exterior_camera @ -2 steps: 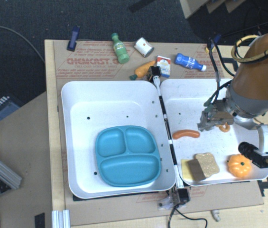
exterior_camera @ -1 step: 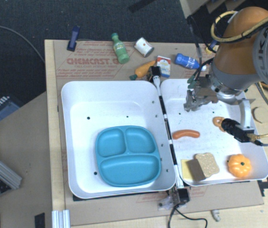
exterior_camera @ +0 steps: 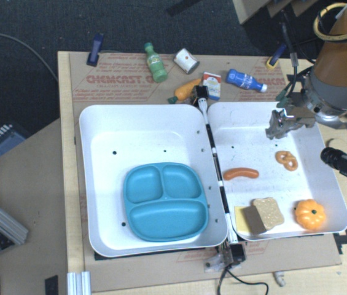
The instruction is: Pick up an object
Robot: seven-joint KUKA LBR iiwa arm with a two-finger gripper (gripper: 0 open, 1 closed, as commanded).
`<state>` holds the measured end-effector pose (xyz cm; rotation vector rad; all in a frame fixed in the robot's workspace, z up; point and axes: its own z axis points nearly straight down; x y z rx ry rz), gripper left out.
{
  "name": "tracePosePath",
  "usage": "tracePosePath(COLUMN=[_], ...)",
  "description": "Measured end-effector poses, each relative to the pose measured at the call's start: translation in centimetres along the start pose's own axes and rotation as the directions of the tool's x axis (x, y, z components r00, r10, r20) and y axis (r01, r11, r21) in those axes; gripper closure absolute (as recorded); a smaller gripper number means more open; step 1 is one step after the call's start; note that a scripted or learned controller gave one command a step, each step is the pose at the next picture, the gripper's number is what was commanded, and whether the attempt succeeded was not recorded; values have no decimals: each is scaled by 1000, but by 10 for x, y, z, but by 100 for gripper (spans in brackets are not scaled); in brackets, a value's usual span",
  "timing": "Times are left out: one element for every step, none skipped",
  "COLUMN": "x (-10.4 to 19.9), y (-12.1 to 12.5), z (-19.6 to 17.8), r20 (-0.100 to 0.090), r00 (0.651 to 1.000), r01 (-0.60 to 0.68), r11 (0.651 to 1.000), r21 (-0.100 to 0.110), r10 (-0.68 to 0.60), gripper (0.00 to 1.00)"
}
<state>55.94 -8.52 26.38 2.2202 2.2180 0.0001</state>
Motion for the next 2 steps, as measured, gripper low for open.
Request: tracePosePath(x=[1,-24], y=[0,-30], z=[1,89], r20=[-1,-2], r00=[1000,1000], r01=[1,0], r11=[1000,1000], r21=[1,7], r10=[-1,0], gripper=[0,0])
